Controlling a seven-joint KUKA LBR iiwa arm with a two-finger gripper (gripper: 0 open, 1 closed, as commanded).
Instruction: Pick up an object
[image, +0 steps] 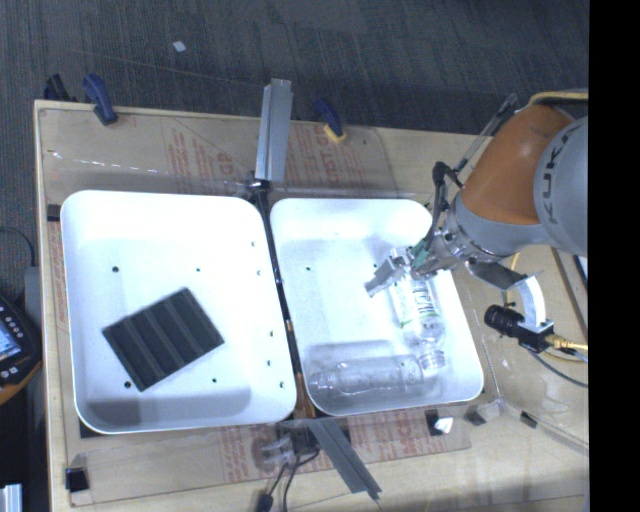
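Observation:
The right bin (325, 245) holds two clear plastic bottles. One bottle (420, 318) lies along the bin's right side with its label facing up. The other bottle (365, 377) lies across the front wall. My gripper (392, 273) hangs low over the right bin, at the far end of the labelled bottle and just left of it. I see nothing held in it. A black ribbed slab (163, 337) rests flat in the left bin (150, 205), far from the gripper.
The arm with its orange band (510, 165) comes in over the right bin's far right corner. A metal bar (274, 130) and blue clamps (100, 100) sit at the bench's back. Cables and a black fitting (510, 320) lie right of the bin.

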